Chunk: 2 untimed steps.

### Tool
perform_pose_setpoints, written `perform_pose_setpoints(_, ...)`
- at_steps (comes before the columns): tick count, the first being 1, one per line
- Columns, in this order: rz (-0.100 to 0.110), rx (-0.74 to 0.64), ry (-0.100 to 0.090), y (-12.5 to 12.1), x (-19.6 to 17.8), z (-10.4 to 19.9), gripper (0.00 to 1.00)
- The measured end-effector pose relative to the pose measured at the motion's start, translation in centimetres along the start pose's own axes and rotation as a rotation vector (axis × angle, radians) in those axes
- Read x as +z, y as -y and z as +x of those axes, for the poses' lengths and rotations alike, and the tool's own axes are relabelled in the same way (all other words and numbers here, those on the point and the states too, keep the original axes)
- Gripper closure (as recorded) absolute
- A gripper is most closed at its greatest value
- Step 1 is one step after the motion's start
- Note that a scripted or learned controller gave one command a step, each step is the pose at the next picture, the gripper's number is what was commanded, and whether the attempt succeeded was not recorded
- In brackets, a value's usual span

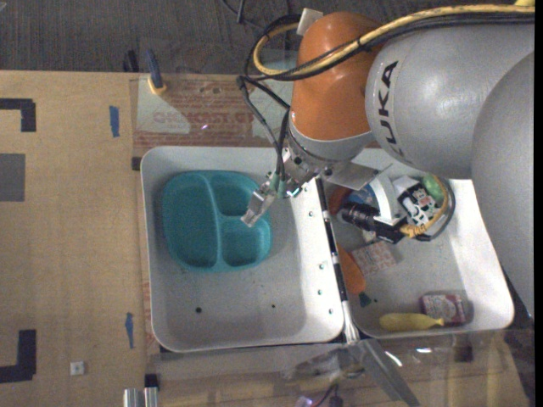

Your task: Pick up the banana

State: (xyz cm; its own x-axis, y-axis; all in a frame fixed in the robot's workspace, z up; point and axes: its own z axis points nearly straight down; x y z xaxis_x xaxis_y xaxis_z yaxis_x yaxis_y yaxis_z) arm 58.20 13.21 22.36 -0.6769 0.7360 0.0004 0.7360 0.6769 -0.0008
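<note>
The banana (410,320) is yellow and lies flat near the front edge of the right bin (475,261), just left of a pink packet (446,306). My gripper (256,209) hangs over the left bin (246,312), above the right rim of a teal divided plate (204,219). It is far from the banana, up and to the left of it, across the wall between the two bins. I see nothing held at its tip. The arm's orange band and grey body cover the back of the right bin.
The right bin also holds a black cylindrical object (370,220), a white and black toy (416,202), a green item (435,185), a pinkish card (377,257) and an orange piece (349,271). Cardboard (68,227) covers the bench to the left.
</note>
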Motion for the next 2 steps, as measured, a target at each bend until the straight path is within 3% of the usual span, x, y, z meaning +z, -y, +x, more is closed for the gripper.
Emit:
perform_pose_setpoints(1,-0.007,0.041,0.004,-5.2,12.6,1.8,0.0)
perform_pose_setpoints(2,-0.009,-0.118,-0.001,-4.5,10.5,0.3,0.0)
